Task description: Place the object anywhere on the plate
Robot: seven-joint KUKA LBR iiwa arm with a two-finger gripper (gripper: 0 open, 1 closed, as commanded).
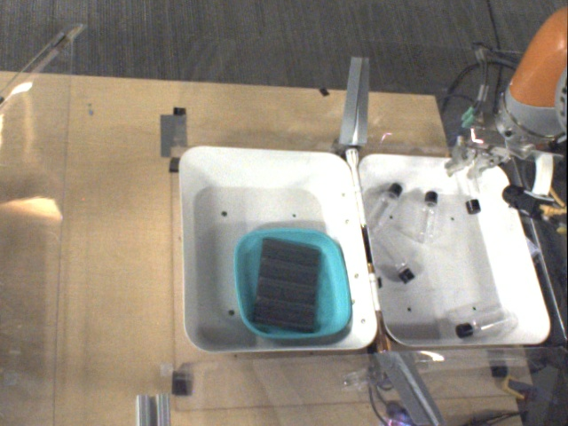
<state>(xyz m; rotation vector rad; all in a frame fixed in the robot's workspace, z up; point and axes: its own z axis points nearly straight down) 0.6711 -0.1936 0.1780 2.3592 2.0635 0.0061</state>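
A square teal plate [336,278] sits in the left white bin [200,238], toward its front. A dark grey ribbed block [287,282] lies flat on the plate, well inside its rim. My gripper [472,155] hangs over the back right corner of the right bin [524,273], far from the plate, below the orange band [541,56] of the arm. I see nothing held in it.
Several clear vials with black caps lie scattered in the right bin, among them one [388,204] at the back left, one [428,216] beside it and one [479,325] at the front. A metal post [355,105] stands behind the wall between the bins.
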